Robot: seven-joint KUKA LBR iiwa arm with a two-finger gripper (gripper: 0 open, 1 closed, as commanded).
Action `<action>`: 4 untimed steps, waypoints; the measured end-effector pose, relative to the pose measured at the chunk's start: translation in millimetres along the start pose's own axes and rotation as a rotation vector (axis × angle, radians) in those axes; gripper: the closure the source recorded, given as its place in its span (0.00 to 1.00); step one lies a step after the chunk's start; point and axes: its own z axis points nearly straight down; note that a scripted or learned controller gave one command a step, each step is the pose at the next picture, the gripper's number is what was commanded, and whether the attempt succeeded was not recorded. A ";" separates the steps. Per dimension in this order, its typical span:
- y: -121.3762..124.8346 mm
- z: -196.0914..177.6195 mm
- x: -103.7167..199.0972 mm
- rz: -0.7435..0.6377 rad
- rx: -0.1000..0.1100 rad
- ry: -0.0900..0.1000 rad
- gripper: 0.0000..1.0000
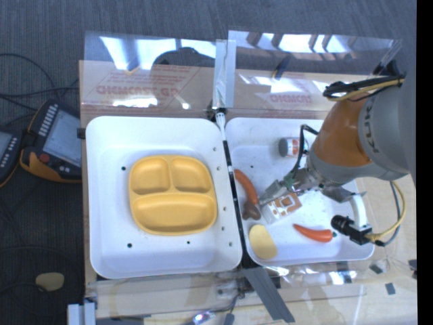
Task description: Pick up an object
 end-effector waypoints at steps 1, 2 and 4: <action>-24.6 -0.6 12.3 -0.043 -0.001 -0.001 0.00; -23.6 -9.6 12.4 -0.041 -0.002 0.003 1.00; -58.5 -59.4 23.4 0.974 0.023 -0.001 1.00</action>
